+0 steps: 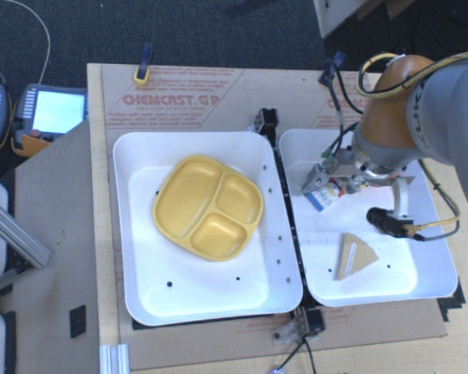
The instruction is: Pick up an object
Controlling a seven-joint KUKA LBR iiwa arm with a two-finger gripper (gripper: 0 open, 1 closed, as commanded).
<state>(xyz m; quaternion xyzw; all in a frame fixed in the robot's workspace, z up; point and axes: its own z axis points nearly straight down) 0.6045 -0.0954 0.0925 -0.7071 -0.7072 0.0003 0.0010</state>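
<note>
claw [333,179]: we see it low in the right bin [429,279]; grip state we cannot tell
blue-white item [322,198]: just below claw
tan wedge [353,255]: further below
yellow plate [209,206]: well left, left bin [132,232]

The bench [101,209] is topped with a brown board printed with red lettering. Two shallow white bins rest directly on it, side by side and touching along a black centre joint. The left bin [140,287] holds a yellow divided plate [208,207]. The right bin [390,287] holds a tan wedge [353,255] and a small blue-and-white item [323,197].
</note>
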